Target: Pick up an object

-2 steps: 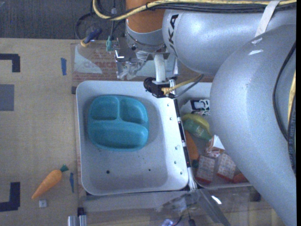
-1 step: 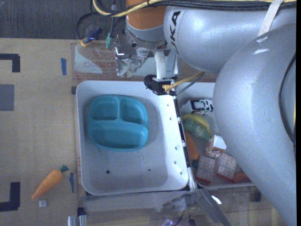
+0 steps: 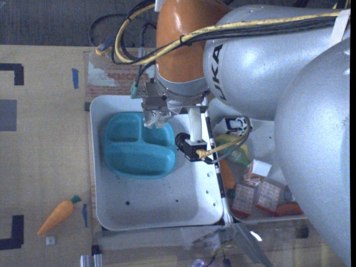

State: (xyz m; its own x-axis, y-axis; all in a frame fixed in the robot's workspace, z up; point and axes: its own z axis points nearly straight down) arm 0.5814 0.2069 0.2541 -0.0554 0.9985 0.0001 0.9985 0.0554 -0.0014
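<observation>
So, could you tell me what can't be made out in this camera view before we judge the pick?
- Gripper: blurred and crowded by the wrist above the blue tray; contact with the tray can't be judged.
- Right bin: the arm covers most of it, so only some packets show.
- Small object by the toy carrot: too small to identify.
- Clutter at the bottom edge: cut off.

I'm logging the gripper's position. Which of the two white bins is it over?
The gripper is over the left bin, the one holding the blue divided tray. The right bin holds a clutter of small boxes and food toys instead.
</observation>
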